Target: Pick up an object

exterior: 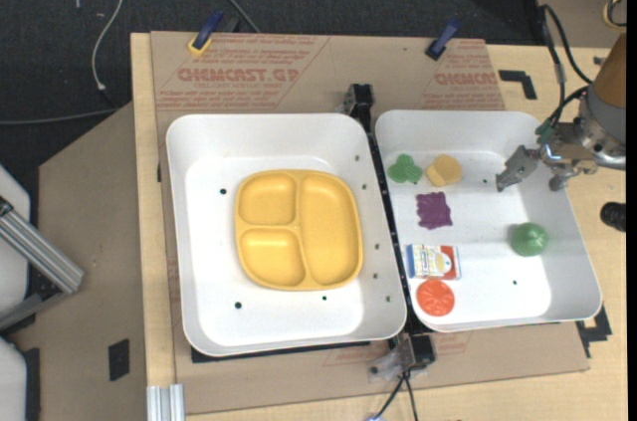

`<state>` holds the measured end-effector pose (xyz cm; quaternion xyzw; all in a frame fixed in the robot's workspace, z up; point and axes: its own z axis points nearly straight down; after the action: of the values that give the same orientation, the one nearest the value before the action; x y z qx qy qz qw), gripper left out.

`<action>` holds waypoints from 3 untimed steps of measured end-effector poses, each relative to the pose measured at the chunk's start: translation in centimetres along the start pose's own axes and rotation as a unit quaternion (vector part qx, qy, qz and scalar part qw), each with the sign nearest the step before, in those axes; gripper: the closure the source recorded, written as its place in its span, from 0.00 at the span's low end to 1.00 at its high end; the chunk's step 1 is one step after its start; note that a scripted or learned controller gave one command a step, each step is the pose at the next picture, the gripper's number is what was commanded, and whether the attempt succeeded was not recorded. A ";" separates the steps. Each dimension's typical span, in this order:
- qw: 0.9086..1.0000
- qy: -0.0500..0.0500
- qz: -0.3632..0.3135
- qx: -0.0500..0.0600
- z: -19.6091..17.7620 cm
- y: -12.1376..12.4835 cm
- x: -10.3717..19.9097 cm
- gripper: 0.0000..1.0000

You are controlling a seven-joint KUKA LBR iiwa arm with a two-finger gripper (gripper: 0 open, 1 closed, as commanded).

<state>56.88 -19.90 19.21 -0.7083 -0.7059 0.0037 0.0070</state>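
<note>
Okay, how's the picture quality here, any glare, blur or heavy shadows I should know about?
In the camera view the light is even and soft; the white right bin looks bright, but without washed-out patches. Shadows are faint, a slight one under the yellow divided plate. Focus is fair though grainy: the label on the small carton is unreadable. The gripper is slightly smeared. The bench edges slant with the camera's angle.

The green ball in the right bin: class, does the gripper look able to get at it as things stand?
Probably yes. The green ball lies alone on the right bin's floor, nothing beside it, and the gripper hangs just beyond it with no object between.
</note>
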 end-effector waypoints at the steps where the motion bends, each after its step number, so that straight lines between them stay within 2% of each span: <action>1: 1.000 -0.002 -0.002 -0.007 -0.8 0.3 0.0 0.00; 3: 1.000 -0.001 -0.002 -0.004 10.4 -0.3 -0.3 0.00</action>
<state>56.44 -20.11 8.85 -0.7070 -0.7072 0.0012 0.0037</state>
